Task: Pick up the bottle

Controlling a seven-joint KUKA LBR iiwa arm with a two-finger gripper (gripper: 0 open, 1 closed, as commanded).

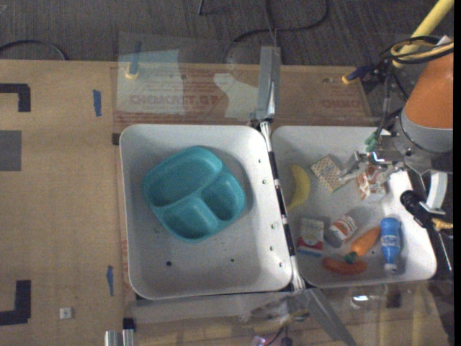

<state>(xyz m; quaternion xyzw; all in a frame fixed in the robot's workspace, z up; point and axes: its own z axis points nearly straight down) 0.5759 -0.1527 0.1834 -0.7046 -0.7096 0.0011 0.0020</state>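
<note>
A glossy teal plate (193, 192), moulded into three rounded compartments, is seen in the left bin (137, 265). In the right bin (292, 144) a blue bottle (390, 243) with a white label lies by the right wall, beside a carrot (362, 243), a yellow banana (299, 185), a small carton (311, 236) and a can (341, 230). The gripper (373, 161) is poised over crumpled wrappers (373, 182); its state cannot be told.

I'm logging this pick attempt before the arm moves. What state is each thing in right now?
Bottle: blue, lying flat in the right bin, ungripped.
Gripper: above the right bin's far side, apart from the bottle.
Divided teal plate: right way up in the left bin.
Carrot: lying beside the bottle.
Banana: lying flat.
</note>
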